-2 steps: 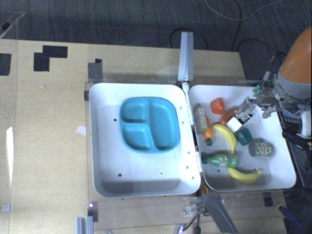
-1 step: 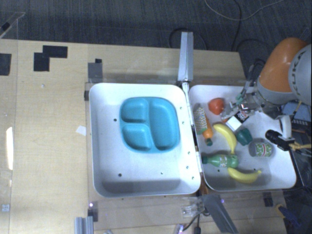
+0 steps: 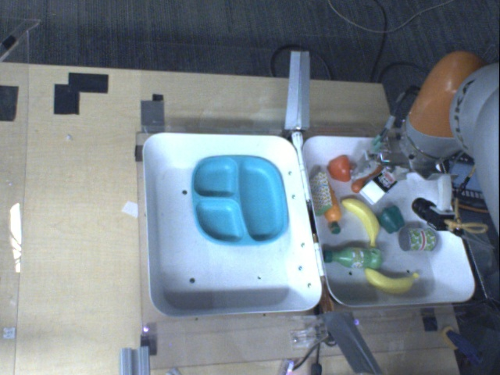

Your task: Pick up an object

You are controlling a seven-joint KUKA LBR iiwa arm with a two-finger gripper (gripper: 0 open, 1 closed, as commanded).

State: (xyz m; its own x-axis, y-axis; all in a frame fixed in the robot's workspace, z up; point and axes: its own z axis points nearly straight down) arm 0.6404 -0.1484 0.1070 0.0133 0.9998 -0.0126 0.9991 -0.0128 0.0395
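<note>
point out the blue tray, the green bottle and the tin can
blue tray [image 3: 238, 198], camera view, on the ridge between its compartments
green bottle [image 3: 353, 257], camera view, on the middle of its body
tin can [image 3: 418, 239], camera view, on its labelled side

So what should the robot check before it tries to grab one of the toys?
1. Tool over the right bin, where the toys lie: ok.
2. A toy right beside the tool: ok, the tomato sits close by.
3. Room around that toy: not ok, the corn cob and carrot crowd it.
4. Tool fingers ready: cannot tell, they are too small to make out.
5. Already holding something: cannot tell.
6. Left bin has space for a drop: ok, it holds just the blue divided plate.
</note>
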